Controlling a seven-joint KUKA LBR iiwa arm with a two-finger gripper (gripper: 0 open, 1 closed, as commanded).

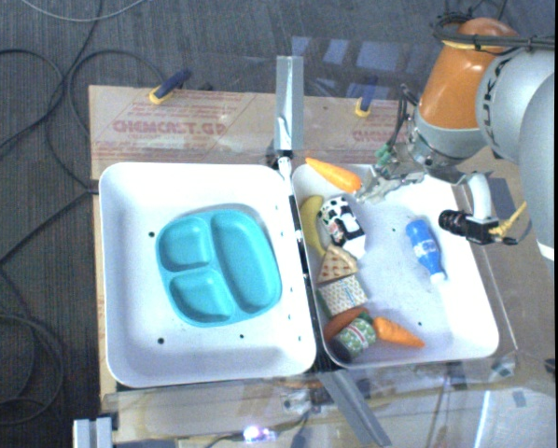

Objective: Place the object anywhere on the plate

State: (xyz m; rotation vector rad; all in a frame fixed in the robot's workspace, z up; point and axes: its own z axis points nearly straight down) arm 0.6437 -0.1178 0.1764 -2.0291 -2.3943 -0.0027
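Observation:
A blue plate (221, 266) with three compartments lies in the left white bin (130, 194). My gripper (380, 179) hangs over the back of the right bin (470, 320). It is just right of an orange carrot (331, 174) that lies by the bin's back left corner. Nothing can be seen held in it. A black-and-white cow toy (341, 218) sits a little below and left of the gripper.
The right bin also holds a banana (311, 224), a sandwich wedge (337, 264), a patterned block (342, 296), a red-and-green item (352, 335), a second carrot (397, 333) and a blue bottle (425, 247). A metal divider post (285, 110) stands between the bins.

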